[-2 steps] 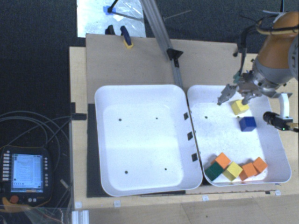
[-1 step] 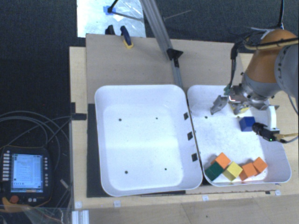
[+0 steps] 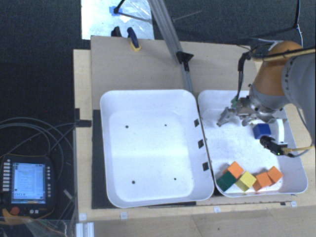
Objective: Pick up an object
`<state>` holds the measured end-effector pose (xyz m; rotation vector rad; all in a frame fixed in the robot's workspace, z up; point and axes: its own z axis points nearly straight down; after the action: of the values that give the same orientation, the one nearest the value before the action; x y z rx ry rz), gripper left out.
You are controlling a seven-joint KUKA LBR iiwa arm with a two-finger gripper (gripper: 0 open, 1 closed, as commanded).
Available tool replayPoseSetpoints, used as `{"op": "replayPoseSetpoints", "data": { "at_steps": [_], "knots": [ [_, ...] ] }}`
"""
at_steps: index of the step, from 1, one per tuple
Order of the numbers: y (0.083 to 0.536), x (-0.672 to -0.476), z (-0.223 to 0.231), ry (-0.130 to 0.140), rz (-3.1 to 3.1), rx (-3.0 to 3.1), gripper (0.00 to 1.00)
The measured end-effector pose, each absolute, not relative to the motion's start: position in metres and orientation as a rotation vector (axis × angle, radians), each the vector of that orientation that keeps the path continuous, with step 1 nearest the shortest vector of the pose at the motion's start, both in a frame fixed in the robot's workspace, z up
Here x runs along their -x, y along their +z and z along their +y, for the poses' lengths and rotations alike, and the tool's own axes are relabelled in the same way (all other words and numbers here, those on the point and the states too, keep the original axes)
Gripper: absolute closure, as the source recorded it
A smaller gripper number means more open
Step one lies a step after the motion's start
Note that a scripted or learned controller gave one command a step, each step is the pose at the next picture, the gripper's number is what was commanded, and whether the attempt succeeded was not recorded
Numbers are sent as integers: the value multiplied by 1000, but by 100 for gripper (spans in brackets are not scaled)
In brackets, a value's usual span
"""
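My gripper (image 3: pixel 233 120) hangs over the upper part of the right bin (image 3: pixel 212 102), its fingers spread open with nothing between them. A blue block (image 3: pixel 261 130) lies just to the gripper's right, beside the wrist and apart from the fingers. Along the bin's front edge sits a cluster of blocks: an orange block (image 3: pixel 235 169), a green block (image 3: pixel 226 181), a yellow block (image 3: pixel 245 181) and two more orange blocks (image 3: pixel 268 177). The grey arm with its orange band (image 3: pixel 270 78) comes in from the right.
The left bin (image 3: pixel 148 147) stands beside the right one, joined by a divider with clips (image 3: pixel 202 143). A slanted metal pole (image 3: pixel 170 31) crosses the bench at the back. A teach pendant (image 3: pixel 27 184) with cables lies on the floor at left.
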<state>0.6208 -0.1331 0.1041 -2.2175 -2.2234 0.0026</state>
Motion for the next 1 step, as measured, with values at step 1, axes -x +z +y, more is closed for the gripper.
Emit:
{"op": "replayPoseSetpoints", "data": {
  "at_steps": [1],
  "knots": [
    [118,-623,-133,-5,-2229,2219,100]
  ]
}}
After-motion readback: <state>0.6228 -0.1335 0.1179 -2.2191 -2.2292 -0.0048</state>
